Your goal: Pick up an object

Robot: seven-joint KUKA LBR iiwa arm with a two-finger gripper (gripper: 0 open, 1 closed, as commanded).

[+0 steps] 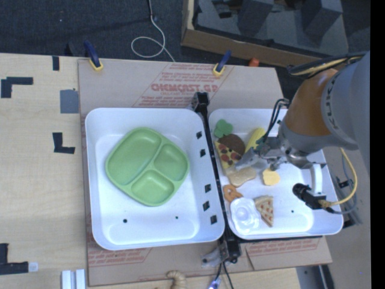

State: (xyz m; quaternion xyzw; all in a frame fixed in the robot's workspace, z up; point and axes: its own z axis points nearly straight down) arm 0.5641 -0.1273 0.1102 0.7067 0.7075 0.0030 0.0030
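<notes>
You have two shallow white bins side by side: the left bin point(99, 221) holds a green three-compartment plastic plate point(147, 166); the right bin point(301, 221) holds toy foods, a pizza slice point(227, 152) beside a tan bread slice point(242, 176), with a clear plastic cup point(243, 213) nearer you.

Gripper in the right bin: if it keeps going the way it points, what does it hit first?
Likely the pizza slice toy, lying just left of the gripper, which points leftward and down. The tan cookie-shaped piece lies close below; depth is unclear.
</notes>
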